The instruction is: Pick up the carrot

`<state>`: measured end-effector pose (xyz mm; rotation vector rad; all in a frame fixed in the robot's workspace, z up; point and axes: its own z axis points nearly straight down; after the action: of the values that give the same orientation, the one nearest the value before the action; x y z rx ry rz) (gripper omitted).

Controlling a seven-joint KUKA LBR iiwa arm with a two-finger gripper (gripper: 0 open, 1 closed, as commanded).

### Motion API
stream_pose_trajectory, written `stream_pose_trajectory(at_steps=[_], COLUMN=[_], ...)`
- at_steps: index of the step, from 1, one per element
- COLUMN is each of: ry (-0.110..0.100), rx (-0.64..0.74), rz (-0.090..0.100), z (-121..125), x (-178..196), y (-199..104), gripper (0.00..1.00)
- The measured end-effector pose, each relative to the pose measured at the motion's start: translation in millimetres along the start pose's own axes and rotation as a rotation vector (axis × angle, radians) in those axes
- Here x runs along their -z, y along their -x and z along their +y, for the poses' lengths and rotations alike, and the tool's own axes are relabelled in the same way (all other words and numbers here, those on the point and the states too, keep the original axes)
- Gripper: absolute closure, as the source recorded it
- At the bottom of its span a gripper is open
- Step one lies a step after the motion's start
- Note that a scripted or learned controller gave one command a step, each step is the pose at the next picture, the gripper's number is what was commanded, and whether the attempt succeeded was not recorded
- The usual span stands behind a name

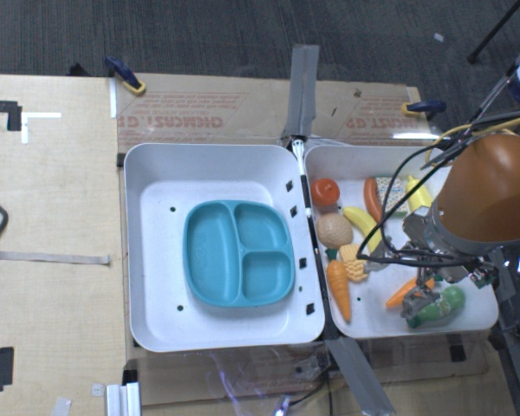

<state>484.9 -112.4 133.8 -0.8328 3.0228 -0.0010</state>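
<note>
The carrot (pixel 339 290) is lying against the right bin's (pixel 390 326) left wall. The gripper (pixel 426 295) is hanging nearby; its opening cannot be told.

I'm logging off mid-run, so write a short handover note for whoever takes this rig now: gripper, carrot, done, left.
Gripper: low over the right bin's near right part, by a green vegetable and a small orange piece; its grip can't be judged.
Carrot: lying in the right bin against the left wall, next to the waffle piece, apart from the gripper.
Done: nothing yet.
Left: move to the carrot, grasp, lift.
</note>
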Motion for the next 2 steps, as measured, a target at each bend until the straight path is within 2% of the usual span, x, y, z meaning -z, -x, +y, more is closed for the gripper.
stream_pose_trajectory(at_steps=[1,2], ry=[0.002,0.012], rx=[0.406,0.277], rz=[0.001,-0.009], z=[-14,-44], x=[-8,-36], y=[-3,-28], gripper=[0.0,0.0])
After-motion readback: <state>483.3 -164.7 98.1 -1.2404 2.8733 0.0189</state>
